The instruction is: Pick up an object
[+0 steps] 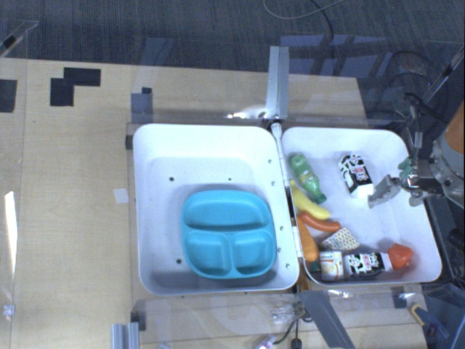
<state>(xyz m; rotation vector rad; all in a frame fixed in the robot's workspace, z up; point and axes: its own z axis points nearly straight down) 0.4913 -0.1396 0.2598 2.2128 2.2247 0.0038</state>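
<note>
A: Here's your picture, operator. Your gripper (392, 189) hangs over the right bin (418, 217), near its right wall, low over bare white floor.

B: And the claw itself? I make out one pale finger slanting down to the left, but from this slant you cannot tell how wide it is spread. Nothing shows between the tips, so don't count anything as held.

A: Agreed. Your closest candidate is the black-and-white carton (355, 174), just to the left of that finger and apart from it. The rest sits further off: the green bottle (306, 178) by the divider, the banana (311, 204) under it, and the carrot (309, 242) along the left wall.

B: Then the row along the near wall: a small jar (330, 265), a dark bottle (363, 263), an orange piece (400, 254). The left bin (156, 195) has the blue tray (229, 233), well out of your way.

A: So where might it go wrong? If you drop straight down from here, I'd judge the fingers close on bare floor between the carton and the wall.

B: And if you shift left too little, one finger may clip the carton's edge and knock it aside rather than straddle it. The near row is packed tight too, so a grab there risks pinching two things or none.
</note>
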